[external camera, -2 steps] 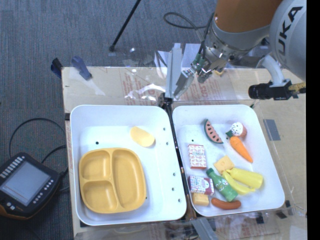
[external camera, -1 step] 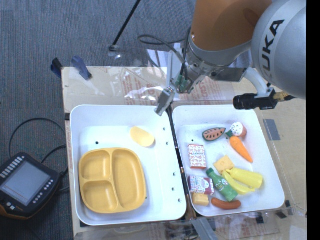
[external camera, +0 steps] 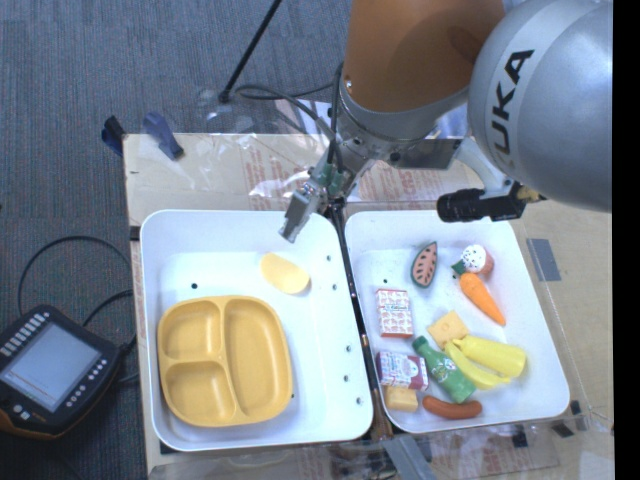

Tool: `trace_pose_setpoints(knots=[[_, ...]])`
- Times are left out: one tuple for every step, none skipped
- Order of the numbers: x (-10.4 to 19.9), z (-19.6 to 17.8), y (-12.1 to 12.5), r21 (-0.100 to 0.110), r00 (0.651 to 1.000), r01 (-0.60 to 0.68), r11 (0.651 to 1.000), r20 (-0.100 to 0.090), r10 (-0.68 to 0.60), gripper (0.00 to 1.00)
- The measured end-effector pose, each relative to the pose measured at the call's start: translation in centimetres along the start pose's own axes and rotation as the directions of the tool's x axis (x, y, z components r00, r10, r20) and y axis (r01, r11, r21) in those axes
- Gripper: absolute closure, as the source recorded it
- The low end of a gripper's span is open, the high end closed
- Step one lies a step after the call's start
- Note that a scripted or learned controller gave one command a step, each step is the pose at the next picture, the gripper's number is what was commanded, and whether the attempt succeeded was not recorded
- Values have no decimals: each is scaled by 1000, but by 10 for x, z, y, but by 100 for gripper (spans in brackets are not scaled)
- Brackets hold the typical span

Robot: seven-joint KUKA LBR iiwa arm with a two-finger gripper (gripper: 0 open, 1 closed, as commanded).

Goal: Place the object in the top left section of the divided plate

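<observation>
A yellow divided plate (external camera: pixel 225 360) lies in the left bin (external camera: pixel 170 238), towards its front left. Its top left section (external camera: pixel 190 330) holds nothing. A pale yellow, flat oval object (external camera: pixel 285 273) rests on the bin floor just beyond the plate's far right corner. My gripper (external camera: pixel 298 214) hangs over the far right part of the left bin, a little above and behind that oval object. Nothing shows in the gripper.
The right bin (external camera: pixel 540 298) holds several toy foods: a watermelon slice (external camera: pixel 424 264), a carrot (external camera: pixel 482 298), red cartons (external camera: pixel 394 311), a green bottle (external camera: pixel 443 368), a banana (external camera: pixel 490 358) and a sausage (external camera: pixel 452 407). A teach pendant (external camera: pixel 50 368) lies on the floor at left.
</observation>
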State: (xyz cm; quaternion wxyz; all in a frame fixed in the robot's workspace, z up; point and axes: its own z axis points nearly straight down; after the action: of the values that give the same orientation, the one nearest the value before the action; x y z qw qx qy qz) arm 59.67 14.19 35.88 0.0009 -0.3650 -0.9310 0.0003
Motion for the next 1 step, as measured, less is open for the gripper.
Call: trace_pose_setpoints(knots=[[44,65,67,6,999,41,999,-4,-41,0]])
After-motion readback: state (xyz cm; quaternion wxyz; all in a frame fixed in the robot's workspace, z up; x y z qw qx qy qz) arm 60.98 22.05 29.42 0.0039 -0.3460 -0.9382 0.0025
